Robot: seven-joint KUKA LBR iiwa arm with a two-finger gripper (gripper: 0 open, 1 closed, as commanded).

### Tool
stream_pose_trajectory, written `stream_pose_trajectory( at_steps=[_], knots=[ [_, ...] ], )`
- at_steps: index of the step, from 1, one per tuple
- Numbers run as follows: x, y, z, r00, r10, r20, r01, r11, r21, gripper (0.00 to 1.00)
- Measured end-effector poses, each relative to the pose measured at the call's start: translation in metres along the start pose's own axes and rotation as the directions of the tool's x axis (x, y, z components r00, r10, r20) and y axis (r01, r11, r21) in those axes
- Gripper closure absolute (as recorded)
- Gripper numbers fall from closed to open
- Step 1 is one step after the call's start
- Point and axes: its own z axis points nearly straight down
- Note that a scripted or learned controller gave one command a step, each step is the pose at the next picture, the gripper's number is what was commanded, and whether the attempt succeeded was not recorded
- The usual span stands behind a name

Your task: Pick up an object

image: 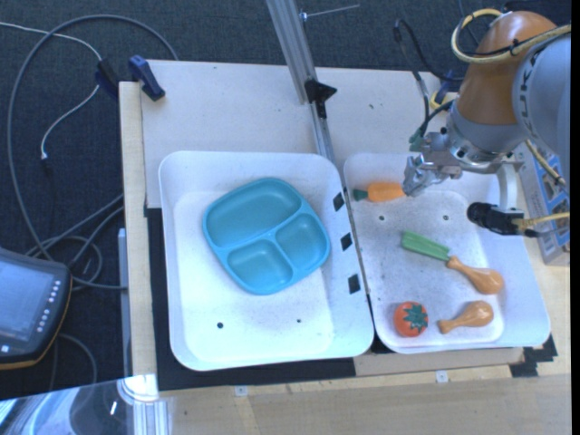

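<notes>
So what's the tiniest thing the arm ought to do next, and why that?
Probably shift a little toward the carrot and lower onto it. The gripper sits at the carrot's right end in the right bin, closer to it than to the tomato or the other toys, so it looks like the easiest pick. Whether anything is gripped already is unclear.

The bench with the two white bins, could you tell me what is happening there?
The grey arm's gripper is low at the back of the right bin, right beside a toy carrot. A knife, tomato and drumstick lie nearer the front. The left bin holds a blue divided plate.
</notes>
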Motion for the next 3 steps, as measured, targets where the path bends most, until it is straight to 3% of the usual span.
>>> stream_pose_trajectory(
  at_steps=[2,3],
  knots=[
    [0.006,0.0,-0.118,1.0,-0.002,0.0,0.002,1.0,-0.002,1.0],
    [0.054,0.009,-0.118,1.0,-0.005,-0.002,0.005,1.0,0.003,1.0]
  ],
)
